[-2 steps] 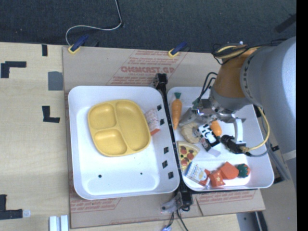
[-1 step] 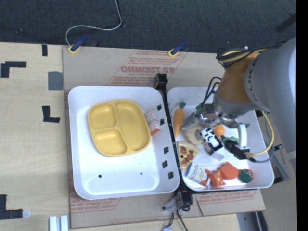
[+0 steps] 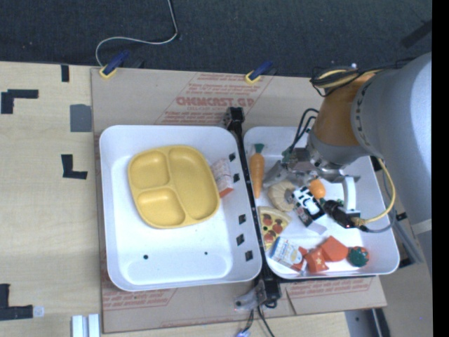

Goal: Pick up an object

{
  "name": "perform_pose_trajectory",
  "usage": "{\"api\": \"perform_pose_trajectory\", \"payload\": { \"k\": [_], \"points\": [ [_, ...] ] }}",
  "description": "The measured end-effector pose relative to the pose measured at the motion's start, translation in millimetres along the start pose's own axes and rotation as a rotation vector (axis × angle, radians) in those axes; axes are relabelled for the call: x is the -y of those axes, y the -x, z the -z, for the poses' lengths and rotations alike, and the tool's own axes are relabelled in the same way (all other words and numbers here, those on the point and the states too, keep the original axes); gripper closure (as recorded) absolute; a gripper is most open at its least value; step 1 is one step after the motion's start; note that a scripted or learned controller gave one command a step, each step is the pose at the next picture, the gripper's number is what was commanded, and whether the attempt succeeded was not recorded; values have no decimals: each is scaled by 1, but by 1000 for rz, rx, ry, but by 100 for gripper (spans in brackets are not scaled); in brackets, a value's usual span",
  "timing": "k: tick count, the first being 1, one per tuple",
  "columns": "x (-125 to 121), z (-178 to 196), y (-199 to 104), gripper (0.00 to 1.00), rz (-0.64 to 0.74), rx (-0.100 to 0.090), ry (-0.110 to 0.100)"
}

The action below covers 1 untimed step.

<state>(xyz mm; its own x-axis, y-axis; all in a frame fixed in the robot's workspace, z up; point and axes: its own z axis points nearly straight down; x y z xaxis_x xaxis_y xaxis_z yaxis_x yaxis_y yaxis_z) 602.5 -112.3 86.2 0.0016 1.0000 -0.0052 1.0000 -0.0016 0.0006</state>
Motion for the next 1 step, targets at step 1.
{"api": "perform_pose_trajectory", "payload": {
  "k": [1],
  "points": [
    [18, 3, 4, 0, 2, -5, -1]
  ]
}}
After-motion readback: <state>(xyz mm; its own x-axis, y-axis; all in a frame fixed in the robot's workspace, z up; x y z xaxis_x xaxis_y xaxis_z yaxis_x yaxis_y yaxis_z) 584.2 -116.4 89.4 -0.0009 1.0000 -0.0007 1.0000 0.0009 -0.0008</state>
